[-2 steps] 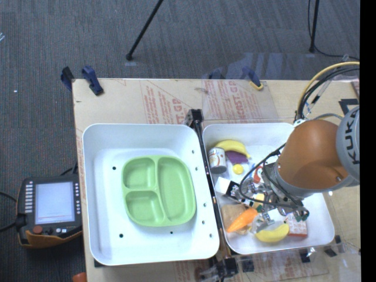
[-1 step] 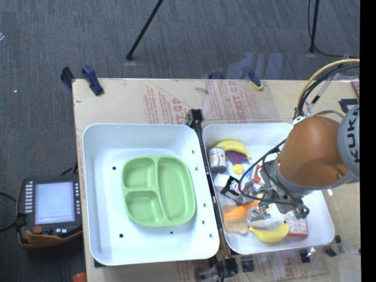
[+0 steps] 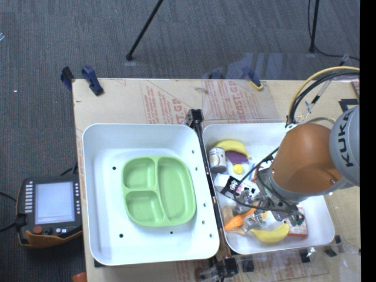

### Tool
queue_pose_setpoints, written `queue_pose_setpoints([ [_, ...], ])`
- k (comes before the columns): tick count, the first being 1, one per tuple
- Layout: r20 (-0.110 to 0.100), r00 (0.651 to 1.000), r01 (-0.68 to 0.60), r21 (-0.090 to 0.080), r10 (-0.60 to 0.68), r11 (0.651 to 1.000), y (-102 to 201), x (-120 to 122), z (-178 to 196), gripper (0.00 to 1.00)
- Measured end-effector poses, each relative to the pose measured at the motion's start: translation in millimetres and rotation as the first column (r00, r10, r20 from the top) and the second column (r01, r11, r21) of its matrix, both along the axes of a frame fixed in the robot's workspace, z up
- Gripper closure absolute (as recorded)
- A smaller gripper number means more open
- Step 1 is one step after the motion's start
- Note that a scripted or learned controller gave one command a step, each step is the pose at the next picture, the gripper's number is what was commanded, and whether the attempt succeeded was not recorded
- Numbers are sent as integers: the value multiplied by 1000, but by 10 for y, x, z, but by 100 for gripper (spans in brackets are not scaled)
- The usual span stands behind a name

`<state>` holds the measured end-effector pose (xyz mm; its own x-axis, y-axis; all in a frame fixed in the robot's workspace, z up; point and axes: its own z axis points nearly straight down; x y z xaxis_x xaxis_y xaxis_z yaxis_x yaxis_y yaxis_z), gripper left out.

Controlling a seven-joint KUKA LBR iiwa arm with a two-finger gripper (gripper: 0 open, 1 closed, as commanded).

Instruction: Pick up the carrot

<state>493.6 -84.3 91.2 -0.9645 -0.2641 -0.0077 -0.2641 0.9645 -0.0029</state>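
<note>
- Nearest the camera, the front rim of the right bin point(image 3: 276, 252) runs along the bottom of the view, with dark fittings below it too small to identify.
- The carrot point(image 3: 234, 221) lies in the right bin's front left part, close to the wall shared with the other bin. Only a short orange stub shows, and its right end is lost under the gripper's metalwork.
- Just right of the carrot lies a yellow banana point(image 3: 271, 234), curved, with its upper edge partly covered.
- A flat red-and-white packet point(image 3: 299, 228) peeks out beside the banana; most of it is hidden.
- The gripper point(image 3: 257, 209) hangs low over the carrot's right end. It is a tangle of dark and silver parts, and I cannot tell how the jaws stand or whether they touch the carrot.
- The arm's orange band point(image 3: 305, 160) blocks the middle and right of the bin.
- Farther back are a small can point(image 3: 217, 157), a small yellow piece point(image 3: 238, 168), a purple thing point(image 3: 238, 155) and a second banana point(image 3: 230, 146), crowded together.
- The left bin point(image 3: 89, 157) holds a green divided plate point(image 3: 158, 191).
- A handheld screen unit point(image 3: 50, 207) sits left of the bench.
- Beyond the bins are the brown bench top point(image 3: 153, 98), a blue clamp point(image 3: 92, 80) and a thin stand leg point(image 3: 147, 25), cut off at the top.
</note>
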Motion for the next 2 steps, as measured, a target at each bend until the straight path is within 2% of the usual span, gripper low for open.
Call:
queue_pose_setpoints([
  [1,3,992,-126,3,126,992,647,130,1059,100],
  [2,-8,981,195,2,-195,981,388,118,1173,100],
])
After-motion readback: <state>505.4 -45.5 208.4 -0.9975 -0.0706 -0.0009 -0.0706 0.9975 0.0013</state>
